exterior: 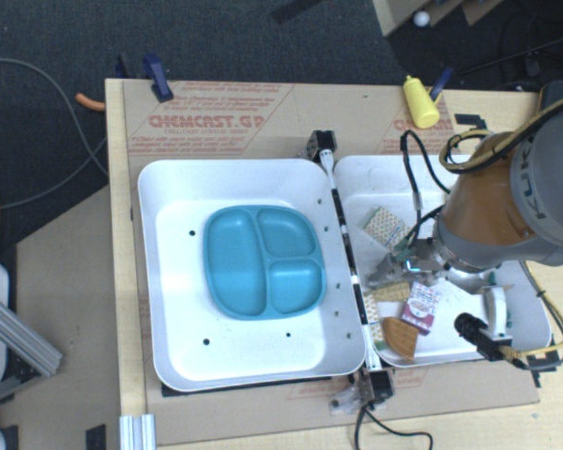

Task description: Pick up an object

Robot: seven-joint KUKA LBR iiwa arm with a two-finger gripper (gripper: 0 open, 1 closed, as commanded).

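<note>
On the bench's point(225, 120) far left corner sits a blue clamp point(157, 78). Next comes the left bin point(169, 251). A blue plate point(263, 261) lies flat in the middle of it, with one long part and two small parts. The plate does not touch the bin's walls.

Right beside it is the right bin point(371, 181), and their edges touch. All the small things lie along this bin's left side. Near the far left corner lies a dotted packet point(383, 223), a bit tilted. Near the front left corner lies a brown piece point(401, 337), close to the front edge. A tan cracker point(391, 293) lies between these two. Just to its right is a pink packet point(420, 309), which touches the brown piece.

On the bench's far edge, past the right bin, sits a yellow clamp point(420, 103).

The gripper point(405, 256) is low over the left half of the right bin. It is between the dotted packet and the tan cracker and close to both. I cannot tell how wide it is open, or if it has hold of anything, because the arm hides it from above. The big arm point(493, 204) comes in over the bin's right edge and covers much of that side.
</note>
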